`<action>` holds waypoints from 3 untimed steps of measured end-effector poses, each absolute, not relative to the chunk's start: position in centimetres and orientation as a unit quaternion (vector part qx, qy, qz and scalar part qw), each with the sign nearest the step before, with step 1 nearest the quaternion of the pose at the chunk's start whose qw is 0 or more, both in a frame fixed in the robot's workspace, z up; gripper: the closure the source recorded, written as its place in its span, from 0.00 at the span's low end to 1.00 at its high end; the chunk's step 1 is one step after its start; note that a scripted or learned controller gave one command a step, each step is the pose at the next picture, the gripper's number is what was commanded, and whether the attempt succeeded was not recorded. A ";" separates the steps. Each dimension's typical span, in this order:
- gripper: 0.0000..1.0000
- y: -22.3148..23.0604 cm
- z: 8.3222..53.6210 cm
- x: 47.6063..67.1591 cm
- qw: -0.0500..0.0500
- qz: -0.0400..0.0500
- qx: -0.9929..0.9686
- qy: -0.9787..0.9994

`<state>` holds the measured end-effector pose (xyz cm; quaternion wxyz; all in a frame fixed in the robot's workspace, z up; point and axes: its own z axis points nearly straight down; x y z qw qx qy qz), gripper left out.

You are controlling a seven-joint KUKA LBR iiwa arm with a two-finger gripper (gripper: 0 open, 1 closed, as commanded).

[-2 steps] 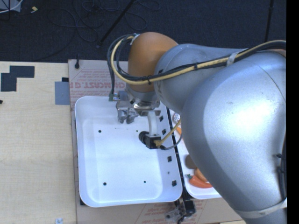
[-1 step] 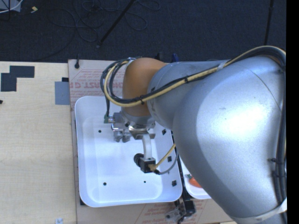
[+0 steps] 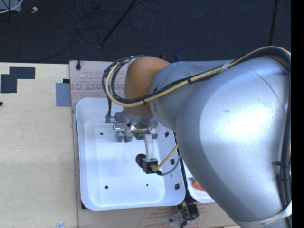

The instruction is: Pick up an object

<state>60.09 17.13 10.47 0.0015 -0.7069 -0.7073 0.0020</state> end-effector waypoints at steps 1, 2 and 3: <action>1.00 14.9 8.7 54.2 0.002 0.002 -0.707 -0.707; 1.00 18.6 13.2 58.9 0.000 -0.001 -0.706 -0.708; 1.00 16.5 8.6 53.2 0.001 0.002 -0.707 -0.707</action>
